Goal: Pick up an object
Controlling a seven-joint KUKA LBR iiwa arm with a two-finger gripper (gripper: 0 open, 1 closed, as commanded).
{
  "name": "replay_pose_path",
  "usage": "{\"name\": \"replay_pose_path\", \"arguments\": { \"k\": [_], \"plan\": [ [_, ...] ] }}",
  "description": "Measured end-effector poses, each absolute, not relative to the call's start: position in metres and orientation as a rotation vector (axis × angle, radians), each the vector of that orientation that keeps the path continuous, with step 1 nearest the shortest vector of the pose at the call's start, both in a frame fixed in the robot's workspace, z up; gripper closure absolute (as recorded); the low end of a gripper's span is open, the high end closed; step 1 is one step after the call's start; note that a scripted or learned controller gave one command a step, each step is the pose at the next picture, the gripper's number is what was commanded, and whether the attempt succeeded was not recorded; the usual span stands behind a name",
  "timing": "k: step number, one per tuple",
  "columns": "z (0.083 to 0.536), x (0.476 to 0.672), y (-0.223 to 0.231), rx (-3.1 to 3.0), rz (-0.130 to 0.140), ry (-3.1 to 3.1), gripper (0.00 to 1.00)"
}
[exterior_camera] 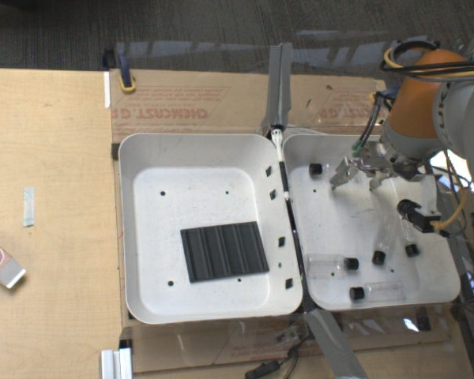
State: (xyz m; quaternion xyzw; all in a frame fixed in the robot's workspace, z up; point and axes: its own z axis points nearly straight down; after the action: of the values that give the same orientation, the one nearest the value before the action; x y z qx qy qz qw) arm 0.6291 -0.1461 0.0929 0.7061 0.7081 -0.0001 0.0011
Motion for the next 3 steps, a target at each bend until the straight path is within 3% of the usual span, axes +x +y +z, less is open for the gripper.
{"name": "replay_pose_path", "arguments": {
  "k": [1, 2, 3],
  "plan": [
    [0.0895, 0.6511, -0.2093, 2.164, -0.01, 2.288, 0.0],
    [0.0992, 0.6516, -0.2097, 2.161, -0.01, 2.287, 1.0],
    [0.0993, 0.6517, -0.2097, 2.16, -0.01, 2.287, 0.0]
  ]
}}
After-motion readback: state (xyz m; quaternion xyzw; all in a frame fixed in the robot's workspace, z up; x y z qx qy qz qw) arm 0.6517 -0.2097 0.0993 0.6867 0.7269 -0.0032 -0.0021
